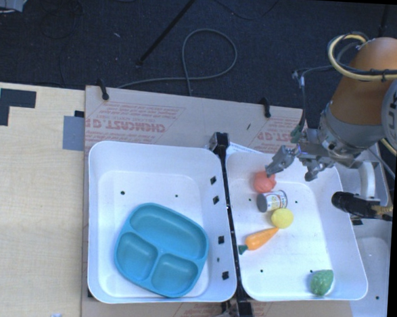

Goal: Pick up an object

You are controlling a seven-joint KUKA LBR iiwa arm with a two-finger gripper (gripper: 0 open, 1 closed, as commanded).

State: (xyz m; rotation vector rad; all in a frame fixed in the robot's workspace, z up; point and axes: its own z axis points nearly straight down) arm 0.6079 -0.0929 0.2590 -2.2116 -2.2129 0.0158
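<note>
Objects available for picking all lie in the right-hand shallow white bin [353, 267]: a round orange-red toy fruit [265, 181], a small cylindrical can with a grey lid and printed label [272, 201] lying on its side, a yellow ball-shaped fruit [282, 218], a toy carrot with an orange body [260, 239], and a green lumpy toy vegetable [322, 282] near the bin's front right corner. The first four form a loose cluster near the bin's left half; the can and the yellow fruit appear to touch. The two-finger gripper [296, 162] hangs above the rear edge of this bin, just behind and to the right of the orange-red fruit. Its fingers [278, 163] are spread apart, with nothing between them. Status: no object is lifted; every item rests on the bin floor. Judged from this, the task is at the approach stage. Remaining steps: descent over a chosen item, closure on it, and lift. The orange-red fruit is the nearest candidate. The left-hand shallow white bin [105, 182] holds a blue plastic divided plate [161, 249], well apart from the gripper.
</note>
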